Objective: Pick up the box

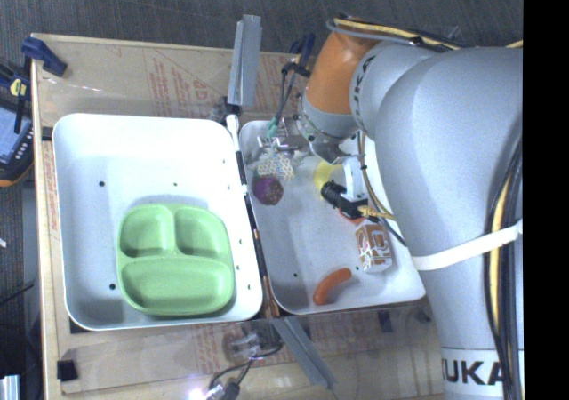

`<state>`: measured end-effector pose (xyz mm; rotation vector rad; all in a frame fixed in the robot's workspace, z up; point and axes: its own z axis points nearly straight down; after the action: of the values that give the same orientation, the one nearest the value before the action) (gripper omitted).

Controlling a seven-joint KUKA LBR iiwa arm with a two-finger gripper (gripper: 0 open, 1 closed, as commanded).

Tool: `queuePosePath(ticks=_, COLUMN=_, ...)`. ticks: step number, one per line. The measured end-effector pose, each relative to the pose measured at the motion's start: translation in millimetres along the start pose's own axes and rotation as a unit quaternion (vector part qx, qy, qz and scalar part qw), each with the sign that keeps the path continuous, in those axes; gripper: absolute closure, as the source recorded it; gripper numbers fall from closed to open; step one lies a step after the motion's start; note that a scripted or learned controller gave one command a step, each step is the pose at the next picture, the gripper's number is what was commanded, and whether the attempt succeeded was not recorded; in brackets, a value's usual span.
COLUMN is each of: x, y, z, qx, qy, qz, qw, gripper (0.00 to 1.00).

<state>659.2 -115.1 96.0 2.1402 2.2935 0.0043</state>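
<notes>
From my remote station, I watch the gripper (277,151) low in the far corner of the right bin (302,287), just beside a purple object (268,188). I cannot tell how it is set. The box (375,248), a brown-and-white carton, lies against the bin's right wall, well apart from it and near an orange sausage-shaped toy (332,285). By my reading, the pick has not begun. A green tray (174,260) sits in the left bin (80,149).

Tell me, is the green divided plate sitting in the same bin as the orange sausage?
No, the green divided plate lies in the left bin, while the orange sausage lies in the right bin.
</notes>
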Motion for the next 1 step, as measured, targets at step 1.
queuePosePath(ticks=1, x=1.7, y=1.7, z=-12.0, qx=-0.001, qy=0.000, qz=-0.002, qw=1.0000, gripper=1.00)
